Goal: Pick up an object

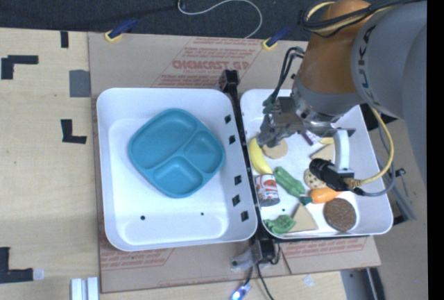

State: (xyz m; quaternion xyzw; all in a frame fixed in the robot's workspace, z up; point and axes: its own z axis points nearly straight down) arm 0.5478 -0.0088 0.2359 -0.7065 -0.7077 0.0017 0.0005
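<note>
- The gripper (275, 133) hangs low over the right bin (378, 226), near its left wall; whether its fingers are spread or closed I cannot tell.
- Just beneath it lie a tan round piece (277, 150) and a banana (259, 157), the likeliest targets given how close they are.
- Further out sit a small can (268, 189), green pieces (289, 180), a carrot (322, 196) and a brown disc (340, 214), crowded together, so a clean grasp looks awkward.
- The left bin (111, 208) holds a blue divided plate (176, 151), well apart.

The grey arm with its orange band (347, 55) hides the upper part of the right white bin (378, 222), and its fingertips are too dark to tell apart.
</note>
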